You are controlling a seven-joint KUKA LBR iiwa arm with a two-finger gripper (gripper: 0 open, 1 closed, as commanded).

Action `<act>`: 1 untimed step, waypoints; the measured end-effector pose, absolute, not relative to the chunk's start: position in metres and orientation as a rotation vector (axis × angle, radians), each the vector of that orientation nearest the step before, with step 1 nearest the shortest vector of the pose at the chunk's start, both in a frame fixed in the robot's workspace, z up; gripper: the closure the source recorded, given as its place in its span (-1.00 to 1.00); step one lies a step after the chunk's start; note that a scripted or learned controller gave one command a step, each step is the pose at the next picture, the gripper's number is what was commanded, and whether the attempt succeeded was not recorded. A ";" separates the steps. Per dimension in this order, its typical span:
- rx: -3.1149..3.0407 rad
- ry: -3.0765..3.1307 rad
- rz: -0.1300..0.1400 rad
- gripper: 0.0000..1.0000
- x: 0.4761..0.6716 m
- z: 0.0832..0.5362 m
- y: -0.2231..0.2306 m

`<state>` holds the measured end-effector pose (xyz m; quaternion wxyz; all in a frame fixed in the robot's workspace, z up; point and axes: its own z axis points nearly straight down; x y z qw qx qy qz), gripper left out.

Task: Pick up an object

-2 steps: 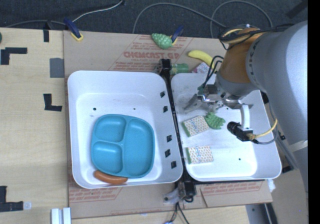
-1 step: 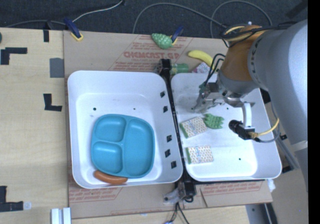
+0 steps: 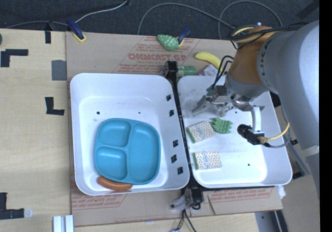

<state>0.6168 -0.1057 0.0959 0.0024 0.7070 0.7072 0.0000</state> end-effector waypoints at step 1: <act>2.217 2.220 0.004 -1.00 0.584 0.087 -0.124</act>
